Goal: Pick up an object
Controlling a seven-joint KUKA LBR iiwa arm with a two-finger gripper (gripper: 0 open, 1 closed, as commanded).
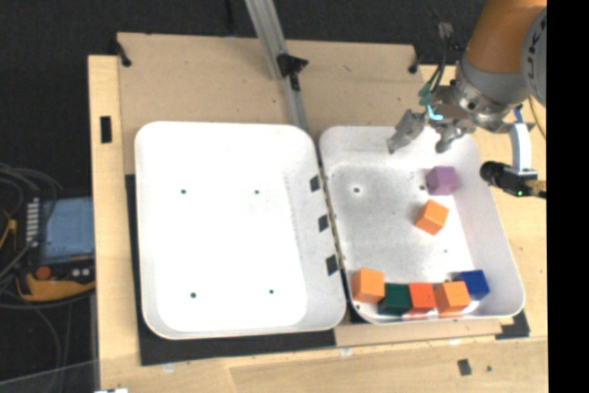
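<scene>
The grey arm with its orange band reaches in from three o'clock and holds its two-finger end effector [426,137] over the twelve o'clock rim of the right-hand shallow white bin [368,225], its dark fingers spread well apart with nothing between them, a stance that reads as a hover ahead of a descent. Nearest to it, toward six o'clock from the fingers, sits a small purple cube [443,180], and just beyond that, apart from it, an orange cube turned on the diagonal [431,217]; either would serve as the object to pick up. These two stand alone on open bin floor, with free room on every side for fingers to straddle them. The rest are packed along the six o'clock wall: an orange block [370,284], a dark green block [397,298], a red-orange block [421,296], another orange block [452,296] and a blue block [473,283], touching or nearly so and pressed to the rim, which would likely leave little gap for a finger on the wall side. The left-hand shallow white bin [230,225] lies toward nine o'clock on the pale wooden counter [202,78]. A slanted metal rail [267,14] crosses at twelve o'clock, well apart from the arm.
</scene>
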